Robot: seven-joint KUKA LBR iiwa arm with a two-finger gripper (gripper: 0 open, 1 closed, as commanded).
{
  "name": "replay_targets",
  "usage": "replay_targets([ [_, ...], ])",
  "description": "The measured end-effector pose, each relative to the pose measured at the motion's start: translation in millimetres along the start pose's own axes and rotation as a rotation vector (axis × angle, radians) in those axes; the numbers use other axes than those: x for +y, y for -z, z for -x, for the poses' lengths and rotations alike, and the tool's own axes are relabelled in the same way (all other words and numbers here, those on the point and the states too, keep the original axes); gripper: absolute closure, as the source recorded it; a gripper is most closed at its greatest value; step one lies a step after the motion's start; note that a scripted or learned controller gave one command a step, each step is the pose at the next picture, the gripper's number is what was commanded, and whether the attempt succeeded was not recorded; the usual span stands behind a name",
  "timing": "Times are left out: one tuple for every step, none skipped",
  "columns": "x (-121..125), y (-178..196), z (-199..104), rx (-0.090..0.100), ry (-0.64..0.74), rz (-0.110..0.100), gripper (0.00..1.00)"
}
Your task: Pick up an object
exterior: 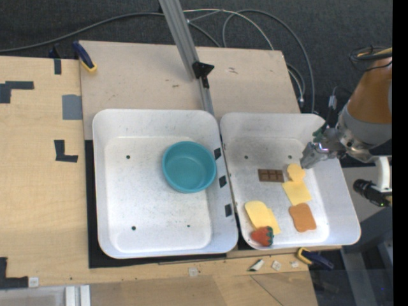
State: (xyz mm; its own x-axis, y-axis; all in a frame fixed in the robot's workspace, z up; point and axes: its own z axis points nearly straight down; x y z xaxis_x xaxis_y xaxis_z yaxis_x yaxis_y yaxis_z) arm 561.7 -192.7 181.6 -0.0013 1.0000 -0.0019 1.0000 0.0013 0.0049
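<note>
The small yellow piece (295,172) lies in the right bin (341,234), just right of the brown chocolate-like bar (271,175) and touching the larger yellow slice (297,191) below it. The gripper (310,159) hovers just up-right of that piece; its aperture cannot be told. Judgement: a clean pick requires a straight descent centred on the piece, kept clear of the slice. The arm enters from the right, its wrist tilted down-left towards the bar.

The arm (368,107) is rounded, with a broad orange band above a grey wrist. Below the wrist sits the small, metallic grey tool (310,157).
</note>
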Motion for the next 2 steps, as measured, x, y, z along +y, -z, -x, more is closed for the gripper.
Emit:
replay_targets([
  [-2,59,8,-0.001,0.000,0.000,1.00],
  [-2,72,8,0.002,0.000,-0.004,1.00],
])
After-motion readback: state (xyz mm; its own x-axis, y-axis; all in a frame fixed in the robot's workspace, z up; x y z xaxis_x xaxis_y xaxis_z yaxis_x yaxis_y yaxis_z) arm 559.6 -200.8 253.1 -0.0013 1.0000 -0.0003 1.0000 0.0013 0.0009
